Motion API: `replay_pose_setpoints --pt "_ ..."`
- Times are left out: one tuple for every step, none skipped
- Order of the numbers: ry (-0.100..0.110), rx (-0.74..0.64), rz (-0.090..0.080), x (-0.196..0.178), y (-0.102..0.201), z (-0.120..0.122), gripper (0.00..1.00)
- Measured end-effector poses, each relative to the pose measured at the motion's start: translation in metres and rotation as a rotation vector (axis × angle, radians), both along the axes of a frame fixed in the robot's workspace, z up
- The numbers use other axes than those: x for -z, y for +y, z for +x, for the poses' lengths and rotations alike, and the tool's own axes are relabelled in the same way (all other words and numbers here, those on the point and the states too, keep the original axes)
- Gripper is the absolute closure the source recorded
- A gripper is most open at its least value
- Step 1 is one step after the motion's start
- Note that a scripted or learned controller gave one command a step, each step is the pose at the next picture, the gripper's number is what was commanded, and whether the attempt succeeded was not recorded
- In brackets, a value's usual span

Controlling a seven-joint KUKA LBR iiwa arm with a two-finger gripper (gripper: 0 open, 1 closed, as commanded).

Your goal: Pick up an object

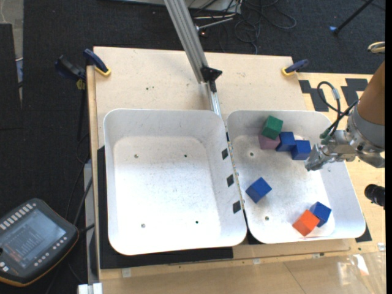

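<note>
Nearest the camera, an orange cube (305,223) touches a blue cube (320,212) at the right bin's (343,233) near right corner. The gripper (316,160) hovers by that bin's right edge; whether it is released or clenched cannot be told, nothing seen in it. Closest pick: blue cube (300,149) just to its left, toward the far edge. Count: four blue cubes, one orange, one green (272,127), one purple (267,142).

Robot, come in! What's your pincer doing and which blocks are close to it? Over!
Pincer low over right bin, nothing seen held. Nearest: blue cube, just left. Crowded by second blue cube, purple block, green cube.
</note>
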State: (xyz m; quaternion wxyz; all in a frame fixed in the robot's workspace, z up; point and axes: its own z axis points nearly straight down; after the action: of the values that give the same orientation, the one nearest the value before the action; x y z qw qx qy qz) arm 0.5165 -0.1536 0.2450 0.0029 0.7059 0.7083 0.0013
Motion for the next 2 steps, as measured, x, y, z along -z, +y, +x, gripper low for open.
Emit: replay_pose_setpoints --pt "0.002 0.000 0.001 -0.026 0.000 0.001 1.00" --pt "0.006 -0.004 0.003 -0.013 0.045 0.008 1.00"
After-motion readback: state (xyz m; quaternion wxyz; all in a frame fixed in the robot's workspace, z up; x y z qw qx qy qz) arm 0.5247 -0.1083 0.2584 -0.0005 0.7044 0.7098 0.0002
